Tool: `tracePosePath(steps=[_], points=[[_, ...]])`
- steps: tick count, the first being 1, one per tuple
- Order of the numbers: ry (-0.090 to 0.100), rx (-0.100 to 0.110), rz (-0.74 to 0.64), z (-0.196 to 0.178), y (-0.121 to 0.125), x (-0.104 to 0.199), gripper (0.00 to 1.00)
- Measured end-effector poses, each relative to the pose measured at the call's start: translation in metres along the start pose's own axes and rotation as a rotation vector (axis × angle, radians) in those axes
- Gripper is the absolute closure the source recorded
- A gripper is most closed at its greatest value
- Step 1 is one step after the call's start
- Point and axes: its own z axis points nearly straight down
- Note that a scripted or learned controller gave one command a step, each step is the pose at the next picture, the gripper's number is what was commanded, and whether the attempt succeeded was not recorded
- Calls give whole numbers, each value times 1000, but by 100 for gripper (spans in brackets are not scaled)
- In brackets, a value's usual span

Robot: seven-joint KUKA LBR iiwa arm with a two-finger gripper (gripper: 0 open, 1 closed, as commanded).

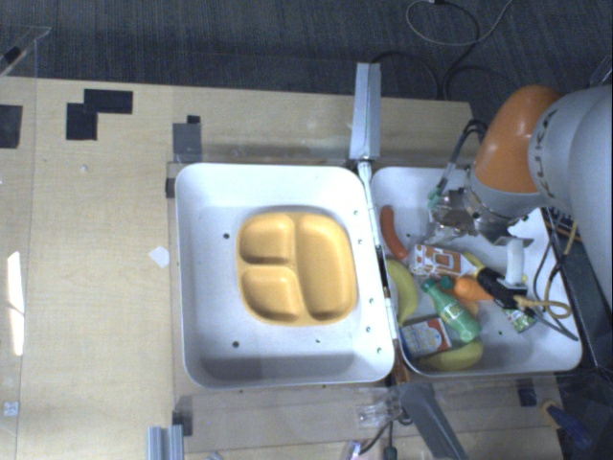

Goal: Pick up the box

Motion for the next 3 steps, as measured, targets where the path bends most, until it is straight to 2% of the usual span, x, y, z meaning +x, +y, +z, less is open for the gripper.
tracePosePath(steps=[1,2,3], points=[[-2,5,-319,10,16,-5,100],[-7,4,-326,9,-34,-60,100],[-1,10,-352,-94,-21,7,100]])
